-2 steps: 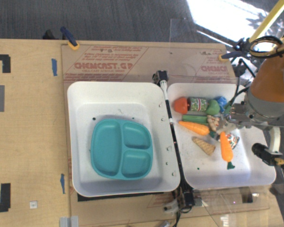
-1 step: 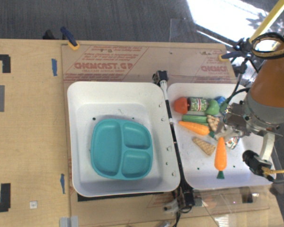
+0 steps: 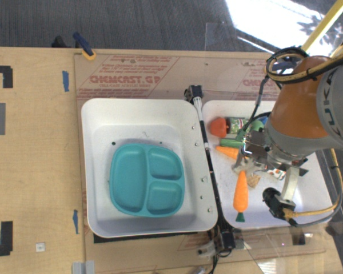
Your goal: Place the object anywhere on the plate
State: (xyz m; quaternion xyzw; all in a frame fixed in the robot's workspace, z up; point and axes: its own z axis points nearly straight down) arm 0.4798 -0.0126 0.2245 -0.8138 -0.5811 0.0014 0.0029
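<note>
Bench: pale wooden board (image 3: 34, 170) with blue tape tabs and black corner marks, a printed cardboard sheet (image 3: 137, 73) under the bins, dark carpet beyond the far edge
Near, right bin: shallow white right bin (image 3: 314, 210) under the arm; an orange toy carrot (image 3: 240, 194) lies in it, long axis running near to far, green tip toward the near rim
Carrot, handling: looks like a small hard plastic toy, so probably light, stiff and a bit slick, not fragile; my guess is a pinch across the thick orange middle, at right angles to its length, would be safest, as the taper could squirt out of a grip near the tip
Gripper: gripper (image 3: 252, 163) hangs over the far end of the carrot, close above the clutter; wrist and cables hide the tips, so spread or pinched cannot be told, and nothing is seen held
Middle, right bin: a second, smaller orange piece (image 3: 228, 151) lies just left of the gripper, a pale scrap (image 3: 253, 180) beside the carrot
Far, right bin: a round orange-red item (image 3: 218, 127) touching a green packet (image 3: 240, 124) near the far rim
Left bin: white left bin (image 3: 103, 124) holds one teal plate (image 3: 147, 178), three compartments, all bare
Gap: carrot and plate well apart, the two bin walls between them
Progress: placing not yet done
</note>
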